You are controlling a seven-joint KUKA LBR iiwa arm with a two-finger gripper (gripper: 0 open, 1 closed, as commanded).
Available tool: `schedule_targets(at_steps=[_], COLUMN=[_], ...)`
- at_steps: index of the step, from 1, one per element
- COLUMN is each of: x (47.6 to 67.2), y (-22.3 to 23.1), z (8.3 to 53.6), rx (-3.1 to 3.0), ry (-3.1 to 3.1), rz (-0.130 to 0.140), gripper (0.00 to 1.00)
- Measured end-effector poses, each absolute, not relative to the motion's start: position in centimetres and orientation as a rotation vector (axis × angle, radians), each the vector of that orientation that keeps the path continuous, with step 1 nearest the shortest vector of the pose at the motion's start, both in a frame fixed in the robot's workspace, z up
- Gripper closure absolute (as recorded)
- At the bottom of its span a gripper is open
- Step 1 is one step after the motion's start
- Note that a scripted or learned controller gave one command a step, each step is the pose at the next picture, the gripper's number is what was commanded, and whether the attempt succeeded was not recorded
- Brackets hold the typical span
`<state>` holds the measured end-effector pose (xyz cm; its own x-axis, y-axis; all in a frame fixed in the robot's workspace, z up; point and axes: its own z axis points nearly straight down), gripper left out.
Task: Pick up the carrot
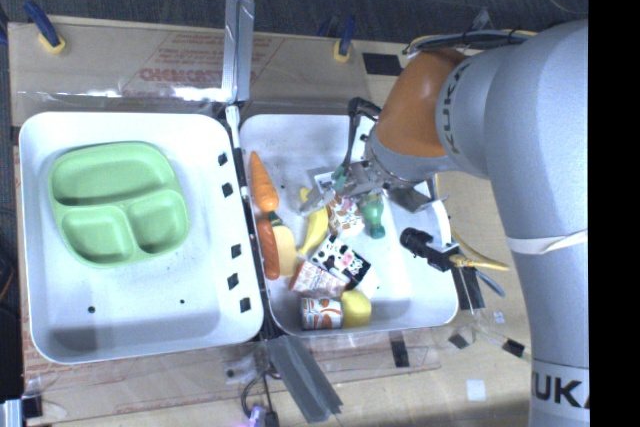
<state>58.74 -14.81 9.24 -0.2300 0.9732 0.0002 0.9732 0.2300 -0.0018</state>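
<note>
Camera view: gripper [345,183] is low in the right bin [425,305], above the clutter in the middle; whether it is wide or narrow cannot be told, and nothing shows in its grasp. Carrot [262,182] lies well to the gripper's left, against the bin's left wall, apart from the gripper. Its long axis runs nearly along that wall, narrow tip toward the far rim, thick end toward the near side. Just nearer than the carrot lies a second orange piece [268,250]; a banana [315,230] lies between carrot and gripper. A green divided tray [120,202] sits in the left bin [40,315]
</note>
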Motion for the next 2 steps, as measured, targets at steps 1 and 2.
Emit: schedule_targets(at_steps=[1,2], x=[63.0,63.1], y=[-11.0,-10.9], z=[9.2,10.2], rx=[-2.225,-2.219], ry=[-2.217,-2.222], rz=[0.001,0.0], gripper=[0.0,1.0])
